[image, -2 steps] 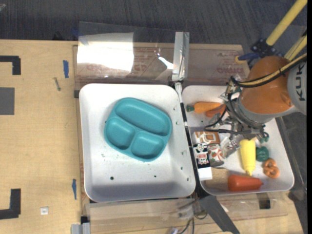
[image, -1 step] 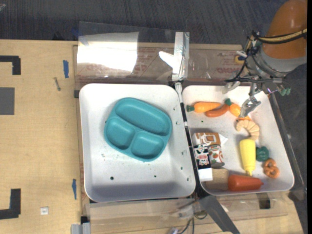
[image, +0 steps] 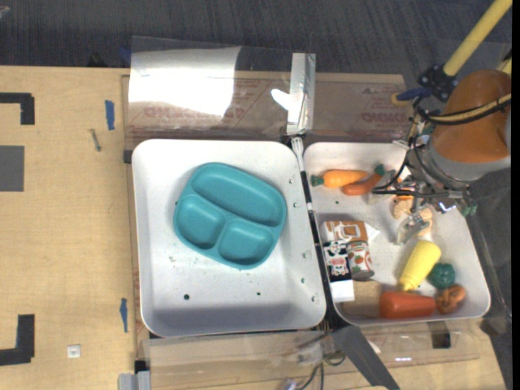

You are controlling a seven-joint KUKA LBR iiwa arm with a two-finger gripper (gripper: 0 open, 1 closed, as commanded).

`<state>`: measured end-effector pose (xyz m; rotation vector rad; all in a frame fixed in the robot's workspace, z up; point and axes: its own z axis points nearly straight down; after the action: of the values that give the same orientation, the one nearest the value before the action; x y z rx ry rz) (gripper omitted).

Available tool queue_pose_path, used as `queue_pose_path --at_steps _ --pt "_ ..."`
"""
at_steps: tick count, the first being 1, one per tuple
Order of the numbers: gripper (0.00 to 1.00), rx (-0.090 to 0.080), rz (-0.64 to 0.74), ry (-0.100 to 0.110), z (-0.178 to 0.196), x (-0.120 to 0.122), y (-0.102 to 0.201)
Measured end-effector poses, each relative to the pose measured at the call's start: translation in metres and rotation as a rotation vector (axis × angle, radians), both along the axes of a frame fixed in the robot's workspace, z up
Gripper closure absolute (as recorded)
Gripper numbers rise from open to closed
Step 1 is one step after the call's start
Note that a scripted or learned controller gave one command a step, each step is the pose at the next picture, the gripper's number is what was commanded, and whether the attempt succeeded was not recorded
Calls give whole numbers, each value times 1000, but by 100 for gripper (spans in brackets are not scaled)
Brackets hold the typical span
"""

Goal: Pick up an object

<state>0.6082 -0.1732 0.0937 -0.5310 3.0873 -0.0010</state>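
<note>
Two shallow white bins sit side by side on the bench. The left bin [image: 154, 299] carries a teal divided plate [image: 231, 214]; the right bin [image: 475, 291] carries all the loose things. The arm [image: 475, 120] comes in over that bin's far right corner, and the tool [image: 416, 205] hangs low there, among cables, over a small pale object I cannot make out. Whether the tool is spread or pressed together I cannot tell, and nothing can be seen pinched in it.

The nearest likely pick is the yellow bottle [image: 419, 264], just toward the bin's near edge from the tool; its long axis runs slantwise, cap end toward the near edge. The toy carrot [image: 349, 179] lies toward the wall shared with the left bin, its length running roughly parallel to the far edge. Along the near edge lie a red sausage-shaped toy [image: 406, 304] and a green piece [image: 443, 275]; a printed carton [image: 348, 249] rests against the shared wall.

My judgement: no grasp is made yet, and the bottle calls for the shortest move.
</note>
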Motion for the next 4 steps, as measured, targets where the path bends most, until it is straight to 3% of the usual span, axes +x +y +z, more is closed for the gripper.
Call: queue_pose_path --at_steps 1,2,3,4 --pt "0 -4 115 2 -3 -31 72" --pt "0 -3 316 -1 28 9 22" --pt "0 -4 278 -3 -5 -23 49" --pt "0 -7 361 -7 -5 -12 65"
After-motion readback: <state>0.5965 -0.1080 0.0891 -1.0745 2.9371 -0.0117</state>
